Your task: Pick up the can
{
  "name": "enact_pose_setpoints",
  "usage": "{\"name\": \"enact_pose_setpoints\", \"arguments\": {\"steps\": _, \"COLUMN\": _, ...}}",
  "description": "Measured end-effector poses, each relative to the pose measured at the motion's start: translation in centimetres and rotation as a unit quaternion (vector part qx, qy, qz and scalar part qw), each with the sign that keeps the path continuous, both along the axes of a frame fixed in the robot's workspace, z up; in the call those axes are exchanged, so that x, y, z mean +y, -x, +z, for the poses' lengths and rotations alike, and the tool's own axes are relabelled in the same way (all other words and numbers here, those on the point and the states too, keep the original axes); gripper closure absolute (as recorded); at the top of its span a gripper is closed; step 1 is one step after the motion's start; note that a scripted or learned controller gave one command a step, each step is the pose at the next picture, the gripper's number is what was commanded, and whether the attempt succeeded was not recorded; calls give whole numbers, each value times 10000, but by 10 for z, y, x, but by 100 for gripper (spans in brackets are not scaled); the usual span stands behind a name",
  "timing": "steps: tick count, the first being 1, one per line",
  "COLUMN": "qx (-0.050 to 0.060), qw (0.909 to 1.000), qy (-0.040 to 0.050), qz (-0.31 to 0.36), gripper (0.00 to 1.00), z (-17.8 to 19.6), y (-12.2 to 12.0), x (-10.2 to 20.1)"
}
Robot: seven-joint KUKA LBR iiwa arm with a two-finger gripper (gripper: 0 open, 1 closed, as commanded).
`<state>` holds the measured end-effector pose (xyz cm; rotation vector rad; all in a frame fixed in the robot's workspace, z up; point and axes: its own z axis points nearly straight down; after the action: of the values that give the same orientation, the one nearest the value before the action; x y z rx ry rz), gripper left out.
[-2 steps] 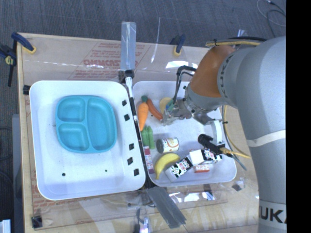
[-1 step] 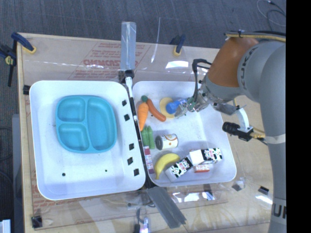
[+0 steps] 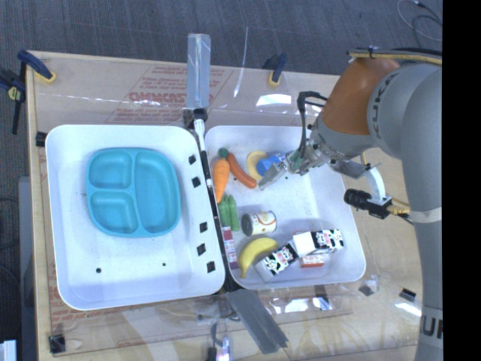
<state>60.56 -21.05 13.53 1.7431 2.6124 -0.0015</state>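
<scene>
The can (image 3: 259, 222) is small, with a white, red and yellow label, and lies on its side in the middle of the right bin (image 3: 342, 265). My gripper (image 3: 282, 166) hangs in the upper part of that bin, above and to the right of the can and apart from it. It is right by a blue object (image 3: 268, 162) and a yellow one (image 3: 257, 157). Nothing touches the can except the bin floor.
Around the can lie two carrots (image 3: 222, 175), a green vegetable (image 3: 229, 211), a banana (image 3: 255, 252) and two cow-patterned cartons (image 3: 304, 248). The left bin (image 3: 68, 277) holds a blue divided plate (image 3: 135, 190). A ridge with black clips (image 3: 204, 201) separates the bins.
</scene>
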Motion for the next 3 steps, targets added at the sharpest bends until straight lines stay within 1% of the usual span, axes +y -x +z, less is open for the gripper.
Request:
{"name": "enact_pose_setpoints", "arguments": {"steps": 1, "qx": 13, "qw": 9979, "qy": -12, "qz": 647, "gripper": 0, "z": -44, "y": 64, "x": 1}}
{"name": "enact_pose_setpoints", "arguments": {"steps": 2, "qx": -22, "qw": 9971, "qy": 38, "qz": 764, "gripper": 0, "z": -41, "y": 114, "x": 63}}
{"name": "enact_pose_setpoints", "arguments": {"steps": 3, "qx": -4, "qw": 9894, "qy": -2, "qz": 1450, "gripper": 0, "z": 57, "y": 62, "x": 124}}
